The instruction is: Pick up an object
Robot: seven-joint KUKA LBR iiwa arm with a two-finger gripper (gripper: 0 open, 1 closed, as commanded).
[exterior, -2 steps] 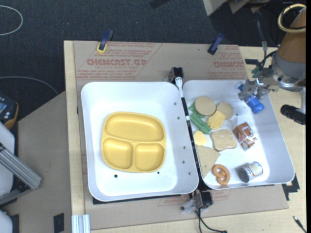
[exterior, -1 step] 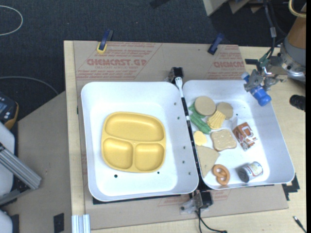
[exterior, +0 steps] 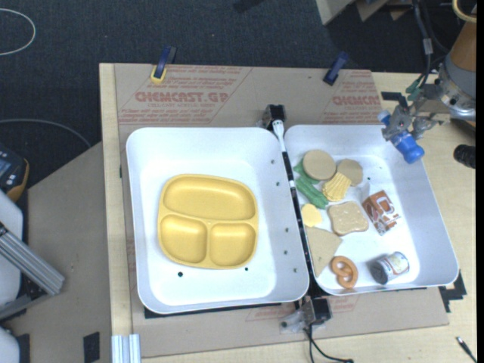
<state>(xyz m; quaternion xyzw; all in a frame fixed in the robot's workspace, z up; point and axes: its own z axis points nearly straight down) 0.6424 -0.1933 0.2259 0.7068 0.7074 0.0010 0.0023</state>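
At the far right corner of the right bin (exterior: 442,237), the hand (exterior: 402,131) hangs over the rim beside a small blue piece (exterior: 411,150); whether it is apart or together I cannot tell. Nothing seems picked yet (a judgement), so this looks like the approach step. The candidates lie well inside that bin: a round cookie (exterior: 318,164), a bread slice (exterior: 347,218), a pretzel (exterior: 343,271), a small can (exterior: 389,266) and a brown packet (exterior: 380,209). Next, the hand should travel inward and descend over one item. The left bin (exterior: 144,165) holds a yellow divided tray (exterior: 207,220). Both bins rest on a cardboard-covered table (exterior: 227,89) above dark carpet.
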